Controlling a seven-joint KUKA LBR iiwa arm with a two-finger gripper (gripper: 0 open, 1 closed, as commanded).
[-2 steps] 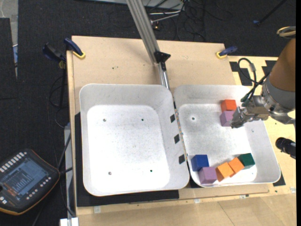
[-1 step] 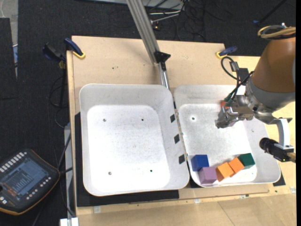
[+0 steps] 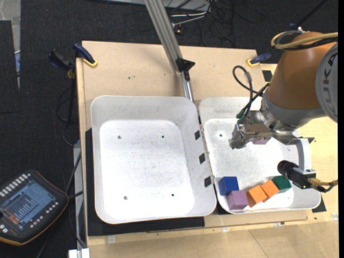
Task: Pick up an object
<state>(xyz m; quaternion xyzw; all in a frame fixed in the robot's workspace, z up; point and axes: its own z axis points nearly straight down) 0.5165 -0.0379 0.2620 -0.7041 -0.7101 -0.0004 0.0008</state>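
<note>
The worktop [image 3: 140,63] holds two white bins side by side. The left bin [image 3: 102,144] is next to the right bin [image 3: 215,128], where the big arm [image 3: 301,74] reaches in. Its gripper [image 3: 239,138] hangs over the middle of that bin; I cannot tell how it is set. Four small blocks sit along the near edge: blue block [image 3: 228,185], purple block [image 3: 238,199], orange block [image 3: 258,193], green block [image 3: 281,185]. They look light and hard. The blue block, a bit apart, seems easiest to pinch by its flat sides.

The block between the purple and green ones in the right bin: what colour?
Orange block, clear in the camera view.
</note>
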